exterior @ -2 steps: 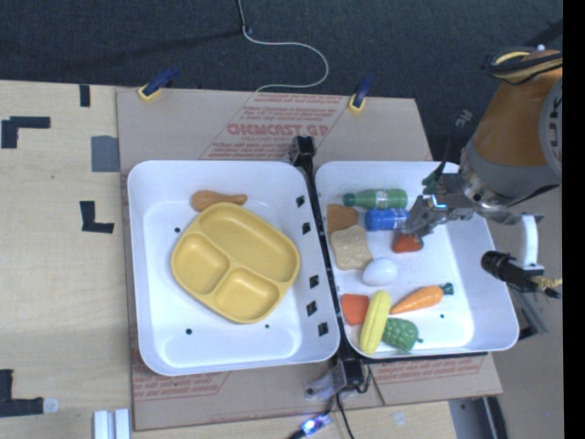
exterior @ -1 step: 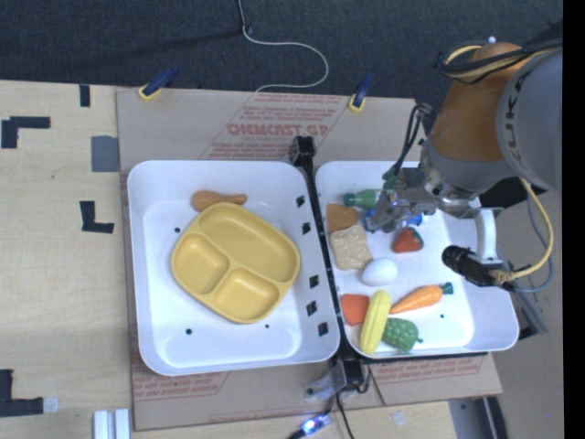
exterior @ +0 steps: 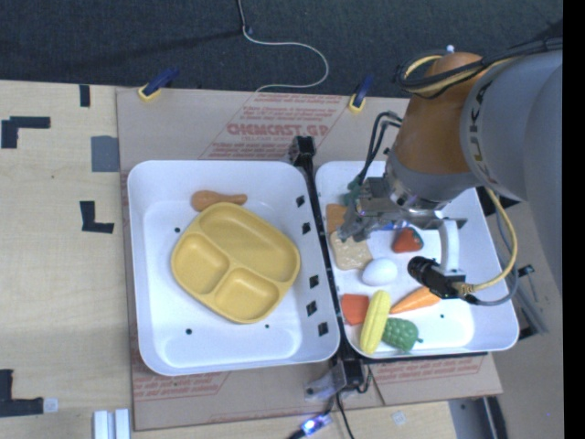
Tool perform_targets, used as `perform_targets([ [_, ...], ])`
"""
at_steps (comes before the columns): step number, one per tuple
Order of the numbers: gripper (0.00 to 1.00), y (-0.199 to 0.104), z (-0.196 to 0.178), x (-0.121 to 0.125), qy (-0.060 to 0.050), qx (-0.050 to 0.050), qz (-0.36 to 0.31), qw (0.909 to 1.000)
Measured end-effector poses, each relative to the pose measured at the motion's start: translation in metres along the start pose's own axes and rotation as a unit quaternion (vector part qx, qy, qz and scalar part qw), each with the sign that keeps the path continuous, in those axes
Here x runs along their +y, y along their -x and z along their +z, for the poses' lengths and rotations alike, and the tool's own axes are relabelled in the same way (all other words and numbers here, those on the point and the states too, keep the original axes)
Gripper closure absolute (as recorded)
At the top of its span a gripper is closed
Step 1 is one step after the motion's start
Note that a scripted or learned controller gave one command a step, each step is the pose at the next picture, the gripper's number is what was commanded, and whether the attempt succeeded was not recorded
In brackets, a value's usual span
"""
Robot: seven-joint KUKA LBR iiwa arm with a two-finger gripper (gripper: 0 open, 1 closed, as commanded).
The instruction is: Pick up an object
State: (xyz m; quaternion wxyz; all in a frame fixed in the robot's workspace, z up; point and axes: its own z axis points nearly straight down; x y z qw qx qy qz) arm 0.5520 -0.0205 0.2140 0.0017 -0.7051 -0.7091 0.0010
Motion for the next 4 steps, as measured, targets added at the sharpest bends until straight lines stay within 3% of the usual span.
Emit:
perform_targets([
  [1,1.0,-0.012,-0.021,0.004,0.002,0.0,0.001,1.0],
  [3,1.0,-0.021,-0.012,0.006,0.0,-0.001,0.002,1.0],
  [4,1.0,-0.012,-0.008,-0.008,0.0,-0.001,0.003,1.0],
])
